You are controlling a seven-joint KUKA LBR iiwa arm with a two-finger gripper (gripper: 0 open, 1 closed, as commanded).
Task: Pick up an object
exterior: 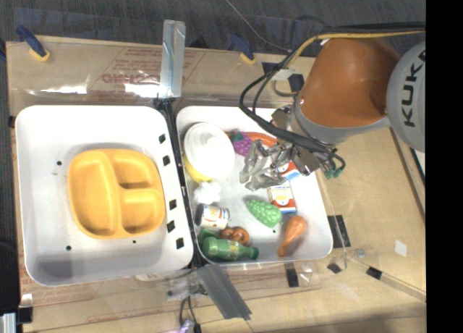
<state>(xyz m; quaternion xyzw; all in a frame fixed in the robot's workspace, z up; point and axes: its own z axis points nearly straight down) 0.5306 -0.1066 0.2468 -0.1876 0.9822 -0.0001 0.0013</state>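
The gripper hangs in the right bin; whether it grips anything, I cannot tell. Just below lie a small red-and-white carton, print unreadable, and a bumpy green toy. "KU" marks the arm.

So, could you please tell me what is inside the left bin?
The left bin holds a yellow divided tray with three compartments, lying flat. Whatever lies beneath the tray is covered.
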